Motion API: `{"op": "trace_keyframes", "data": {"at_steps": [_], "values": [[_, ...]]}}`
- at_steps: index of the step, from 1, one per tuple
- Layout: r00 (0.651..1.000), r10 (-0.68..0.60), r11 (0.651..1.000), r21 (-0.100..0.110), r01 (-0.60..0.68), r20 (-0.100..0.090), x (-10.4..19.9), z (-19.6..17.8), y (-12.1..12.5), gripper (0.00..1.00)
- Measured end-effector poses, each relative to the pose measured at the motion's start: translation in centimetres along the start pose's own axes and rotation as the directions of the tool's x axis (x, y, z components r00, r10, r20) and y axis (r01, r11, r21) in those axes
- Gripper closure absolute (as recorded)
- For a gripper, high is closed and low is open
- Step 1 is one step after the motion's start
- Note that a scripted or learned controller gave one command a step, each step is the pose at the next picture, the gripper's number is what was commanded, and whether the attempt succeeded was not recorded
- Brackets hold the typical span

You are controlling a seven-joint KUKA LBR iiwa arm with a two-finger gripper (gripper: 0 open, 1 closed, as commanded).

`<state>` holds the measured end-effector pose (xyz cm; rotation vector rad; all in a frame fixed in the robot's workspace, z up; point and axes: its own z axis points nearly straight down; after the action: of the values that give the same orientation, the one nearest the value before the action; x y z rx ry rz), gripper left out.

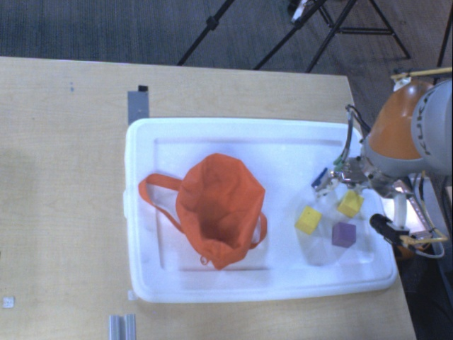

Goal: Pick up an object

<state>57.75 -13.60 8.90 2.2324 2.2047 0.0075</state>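
A light wooden bench is seen from above, and most of its right half is taken up by a shallow white bin. No brand, label or readable writing can be made out on anything here, so that's a bust.

Biggest thing in the bin is an orange cloth bag, slumped left of centre with its mouth open toward the camera and one strap looped out to the left.

The grey arm with its orange band is reached in from the right edge, and the gripper is parked low over the bin's right part, just above the small blocks. How the gripper stands, wide or narrow, can't be told from this angle, and nothing is seen being held.

Three little blocks are clustered at the bin's right end: a yellow block nearest the bag, a second yellow block right beside the gripper, and a purple block just below those two. All three are lying on the bin floor, close together but apart.
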Motion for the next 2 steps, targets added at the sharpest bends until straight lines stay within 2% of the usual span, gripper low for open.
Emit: {"op": "trace_keyframes", "data": {"at_steps": [1,2], "values": [[0.962,-0.272,0.962,-0.002,0.272,0.001,1.2,0.2,5.2,0.00],[0.962,-0.274,0.962,-0.009,0.274,0.003,1.3,-1.1,5.5,1.00]]}}
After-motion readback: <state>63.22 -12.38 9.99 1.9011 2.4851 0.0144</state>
